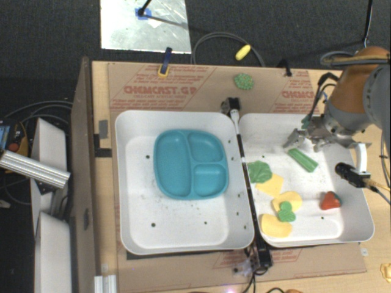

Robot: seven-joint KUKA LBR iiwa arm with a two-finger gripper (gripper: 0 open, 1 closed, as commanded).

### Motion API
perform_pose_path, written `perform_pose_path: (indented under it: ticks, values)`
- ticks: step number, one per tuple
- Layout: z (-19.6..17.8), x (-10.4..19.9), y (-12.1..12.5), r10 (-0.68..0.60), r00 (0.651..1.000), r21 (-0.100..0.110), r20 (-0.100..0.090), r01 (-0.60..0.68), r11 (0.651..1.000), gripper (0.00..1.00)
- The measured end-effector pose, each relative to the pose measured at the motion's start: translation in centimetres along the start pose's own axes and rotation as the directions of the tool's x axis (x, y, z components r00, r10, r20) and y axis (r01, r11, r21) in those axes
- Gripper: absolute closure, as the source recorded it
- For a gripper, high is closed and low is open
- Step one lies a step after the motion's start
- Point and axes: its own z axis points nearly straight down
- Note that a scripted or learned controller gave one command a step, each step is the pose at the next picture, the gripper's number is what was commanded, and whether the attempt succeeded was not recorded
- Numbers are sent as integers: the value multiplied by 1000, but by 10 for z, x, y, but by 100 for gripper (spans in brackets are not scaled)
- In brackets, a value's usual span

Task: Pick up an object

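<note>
Up near the back edge of the right bin (pixel 351 227), the gripper (pixel 303 136) hung with its fingers spread wide, holding nothing. A green stick (pixel 303 159) lay just under it, probably the thing it was meant to grab. Yellow pieces (pixel 276 223), a leafy green toy (pixel 259 171) and a red one (pixel 330 201) sat toward the front edge. A blue plate (pixel 190 163) rested in the left bin (pixel 131 182).
</note>
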Motion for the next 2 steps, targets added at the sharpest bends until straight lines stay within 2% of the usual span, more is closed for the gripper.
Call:
perform_pose_path:
  ticks: [1, 2]
  values:
    - [26, -9, 11, -4, 1000, -2, 1, 4, 1000, 0]
    - [14, -8, 12, -6, 1000, -6, 2, 6, 1000, 100]
